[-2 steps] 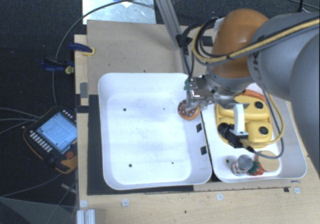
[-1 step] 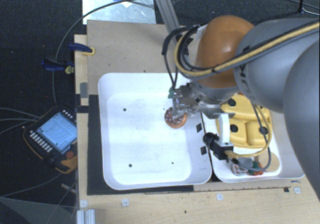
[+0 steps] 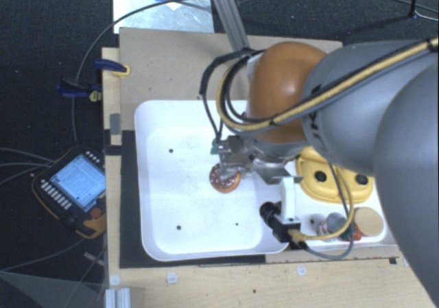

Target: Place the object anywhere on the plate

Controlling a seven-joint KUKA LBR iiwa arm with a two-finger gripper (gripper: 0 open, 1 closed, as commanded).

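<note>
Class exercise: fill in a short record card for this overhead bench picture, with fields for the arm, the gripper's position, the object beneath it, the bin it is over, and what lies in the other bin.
arm: grey arm with orange band, reaching in from the view's right
gripper position: gripper low over the left shallow white bin
object beneath: small round brown speckled disc, right under the gripper
grip: cannot tell
other bin: yellow moulded plastic piece and a tan round disc, partly hidden by the arm

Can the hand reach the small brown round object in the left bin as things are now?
Probably yes. The hand is directly above the small brown round object in the left bin, and nothing lies between them. Whether it grips it is unclear.
</note>
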